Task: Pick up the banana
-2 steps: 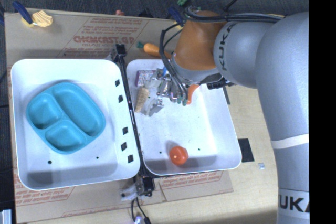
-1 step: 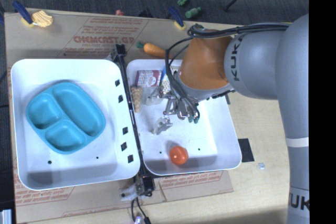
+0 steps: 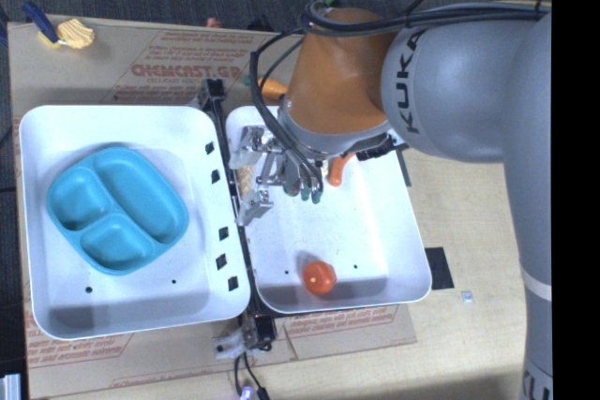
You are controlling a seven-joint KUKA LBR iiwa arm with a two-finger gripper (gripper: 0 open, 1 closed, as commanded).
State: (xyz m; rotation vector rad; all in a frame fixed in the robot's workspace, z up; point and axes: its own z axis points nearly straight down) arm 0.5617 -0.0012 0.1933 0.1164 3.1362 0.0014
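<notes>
Two white bins sit side by side on the surface [image 3: 441, 201], and I am working low over the right bin [image 3: 389, 234], with my end effector [image 3: 286, 175] close to its left wall. From this slanted view I cannot tell how far my end effector is open, nor whether it has hold of anything; my own wrist covers much of it.

A pale yellowish patch [image 3: 245, 178] just beside my end effector, against the wall shared with the left bin [image 3: 28, 201], is my best guess for the banana, though it is too small and hidden to be sure.

If that is right, the fruit lies hard against the wall. I judge the grasp should straddle its narrow width, with one side slipping between fruit and wall, and the lift should go straight up so nothing catches the rim. Closing too early could push it along the wall instead of gripping it. A round orange-red fruit [image 3: 319, 277] lies well apart near the front, and a blue divided plate [image 3: 117, 206] is in the left bin, so neither interferes.

Readable writing: "KUKA" in dark letters on my grey arm [image 3: 450, 80], and red print on the cardboard sheet [image 3: 141, 51] under the bins that appears to read "CHEMCAST GP". The smaller red lines are too fine to read.
</notes>
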